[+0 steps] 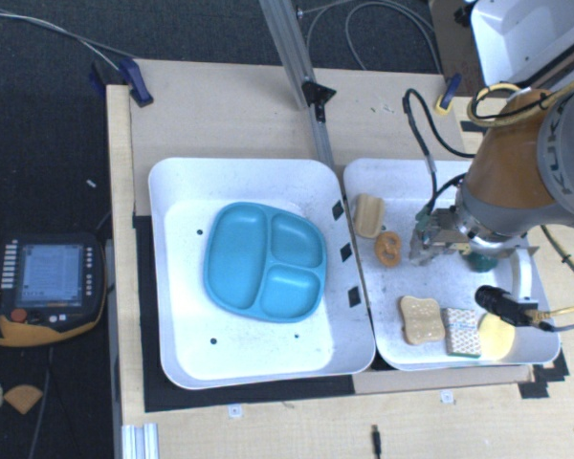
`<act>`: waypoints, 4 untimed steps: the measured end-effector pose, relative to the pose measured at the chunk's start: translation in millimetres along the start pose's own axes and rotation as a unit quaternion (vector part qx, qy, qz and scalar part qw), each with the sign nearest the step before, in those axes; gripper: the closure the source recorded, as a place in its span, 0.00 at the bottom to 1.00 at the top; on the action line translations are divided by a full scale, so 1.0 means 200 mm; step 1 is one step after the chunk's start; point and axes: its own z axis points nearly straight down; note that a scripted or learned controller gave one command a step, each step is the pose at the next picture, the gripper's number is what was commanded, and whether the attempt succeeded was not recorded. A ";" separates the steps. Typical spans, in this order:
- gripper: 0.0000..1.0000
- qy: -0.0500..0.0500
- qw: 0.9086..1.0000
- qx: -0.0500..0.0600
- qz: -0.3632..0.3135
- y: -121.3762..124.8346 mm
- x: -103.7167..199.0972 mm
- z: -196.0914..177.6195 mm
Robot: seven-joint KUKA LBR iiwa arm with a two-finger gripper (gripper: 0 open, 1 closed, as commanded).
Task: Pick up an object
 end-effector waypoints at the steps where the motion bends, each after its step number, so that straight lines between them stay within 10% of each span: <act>1: 1.00 -0.001 1.000 -0.003 -0.001 0.05 0.03 -0.26; 3: 1.00 -0.001 1.000 -0.003 -0.001 0.10 0.06 -0.74; 4: 1.00 0.000 1.000 0.002 -0.003 0.08 0.30 -0.62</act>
